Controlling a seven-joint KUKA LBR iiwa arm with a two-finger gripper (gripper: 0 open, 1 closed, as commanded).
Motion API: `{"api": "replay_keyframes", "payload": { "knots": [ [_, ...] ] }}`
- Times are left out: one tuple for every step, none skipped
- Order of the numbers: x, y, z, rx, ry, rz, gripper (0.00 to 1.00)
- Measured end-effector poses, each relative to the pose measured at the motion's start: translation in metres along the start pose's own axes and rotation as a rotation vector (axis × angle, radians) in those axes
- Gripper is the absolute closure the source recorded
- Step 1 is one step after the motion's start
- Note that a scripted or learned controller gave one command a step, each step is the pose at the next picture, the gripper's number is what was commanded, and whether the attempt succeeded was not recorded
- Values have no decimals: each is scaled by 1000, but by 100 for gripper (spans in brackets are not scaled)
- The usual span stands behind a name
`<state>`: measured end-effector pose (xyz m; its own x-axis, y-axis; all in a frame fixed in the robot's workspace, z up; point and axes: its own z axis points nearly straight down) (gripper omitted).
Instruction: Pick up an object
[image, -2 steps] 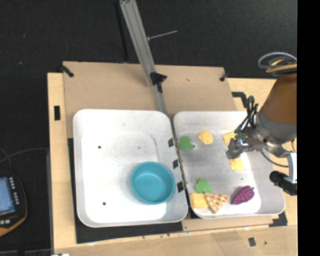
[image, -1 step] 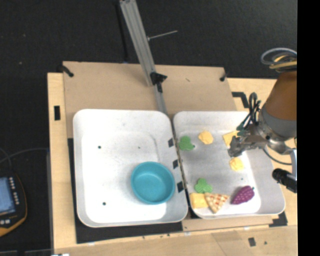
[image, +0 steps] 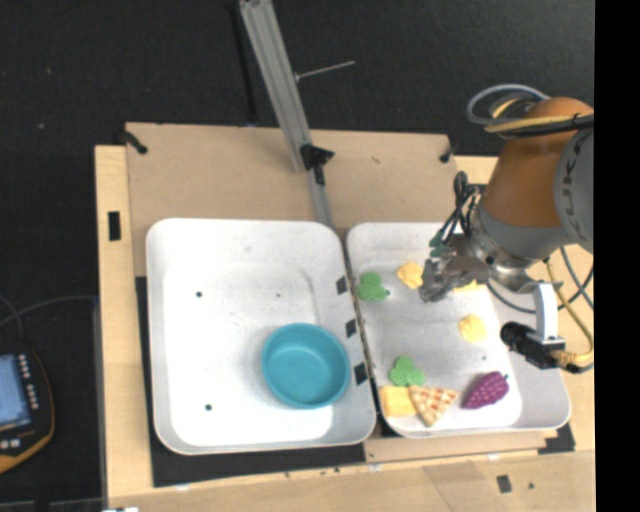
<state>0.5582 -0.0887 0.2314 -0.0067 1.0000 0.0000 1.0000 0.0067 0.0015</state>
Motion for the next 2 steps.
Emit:
{"api": "replay_keyframes", "payload": {
  "knots": [
    [37,28,-8,-2,1,0,100],
    [77,52,-17,-2,1,0,100]
  ]
}}
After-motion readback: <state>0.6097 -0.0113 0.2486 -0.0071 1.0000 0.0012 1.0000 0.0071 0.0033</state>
